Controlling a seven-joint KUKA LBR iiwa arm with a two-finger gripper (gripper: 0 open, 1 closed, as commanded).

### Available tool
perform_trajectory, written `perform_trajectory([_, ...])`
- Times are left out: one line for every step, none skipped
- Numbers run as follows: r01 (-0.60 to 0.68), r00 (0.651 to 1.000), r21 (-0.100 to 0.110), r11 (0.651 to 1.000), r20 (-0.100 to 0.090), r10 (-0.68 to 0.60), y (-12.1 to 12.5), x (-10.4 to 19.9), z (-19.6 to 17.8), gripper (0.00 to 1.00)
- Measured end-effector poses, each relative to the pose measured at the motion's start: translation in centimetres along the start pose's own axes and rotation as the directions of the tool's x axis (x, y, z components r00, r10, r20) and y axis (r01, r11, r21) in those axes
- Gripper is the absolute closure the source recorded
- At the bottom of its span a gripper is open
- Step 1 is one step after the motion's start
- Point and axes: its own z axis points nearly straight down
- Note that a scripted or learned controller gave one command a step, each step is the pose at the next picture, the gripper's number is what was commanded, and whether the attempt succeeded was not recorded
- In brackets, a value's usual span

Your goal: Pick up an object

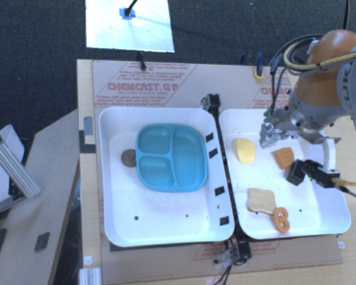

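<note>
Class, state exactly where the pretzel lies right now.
The pretzel lies in the right bin, near its front edge, touching the slice of bread just to its left.

white sheet beyond the bench, grey floor

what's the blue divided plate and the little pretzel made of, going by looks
Blue divided plate: likely moulded plastic, with an even colour and a soft sheen on its smooth ridges. Pretzel: probably toy plastic or rubber, uniformly orange and smooth, though real baked dough can't be ruled out.
</note>
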Motion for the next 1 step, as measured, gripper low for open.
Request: perform_trajectory([0.002,1.0,-0.002,1.0,-0.001,-0.002,2.45,5.64,-0.53,1.0])
